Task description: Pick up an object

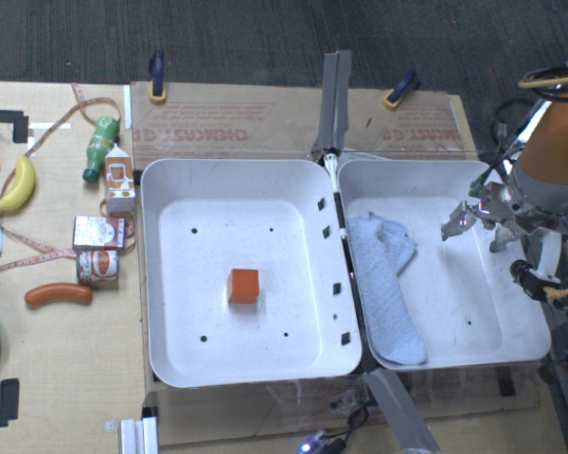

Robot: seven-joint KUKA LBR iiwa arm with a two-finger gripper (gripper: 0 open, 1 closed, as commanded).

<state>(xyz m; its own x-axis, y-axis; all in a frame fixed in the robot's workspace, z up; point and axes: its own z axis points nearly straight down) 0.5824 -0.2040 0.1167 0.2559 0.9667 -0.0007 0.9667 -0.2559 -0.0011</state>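
- Two white bins sit side by side: the left bin (170, 253) holds an orange block (243, 286) near its middle, alone and clear of the walls.
- Pale blue cloth (386, 291) lies crumpled along the right bin's (473, 329) left side.
- Grey arm (549, 149) leans in over the right bin's far right corner, its gripper (475, 223) spread and holding nothing.
- Toy banana (14, 185), sausage (59, 295), bottle (99, 146) and cartons (119, 183) lie left of the bins.

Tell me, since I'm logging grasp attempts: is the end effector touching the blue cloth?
Apart. The camera view shows bare white bin floor between the end effector and the blue cloth in the right bin.
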